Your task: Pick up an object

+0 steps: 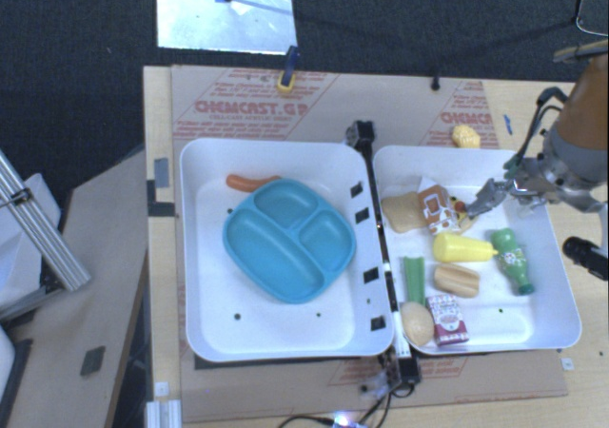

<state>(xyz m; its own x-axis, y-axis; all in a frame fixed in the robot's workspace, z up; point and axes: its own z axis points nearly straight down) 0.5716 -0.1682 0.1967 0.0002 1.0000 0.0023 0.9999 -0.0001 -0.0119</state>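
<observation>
The right bin (561, 307) holds several toy foods. Among them are a tan bread piece (402, 213), a brown and white carton (438, 207), a yellow lemon-like piece (463, 247), a green bottle (512, 261), a hot dog bun (457, 280), a green stick (415, 276), a red can (449, 320) and a pale round piece (416, 323). My gripper (487, 196) hangs over the upper middle of this bin. It is just right of the carton and above the yellow piece. Nothing is visibly held.
In the left bin (205, 321) lie a blue divided plate (288, 238) and an orange sausage (252, 183). A small yellow object (466, 137) lies on the bench behind the right bin. A yellow and blue clip (287, 76) sits at the bench's far edge.
</observation>
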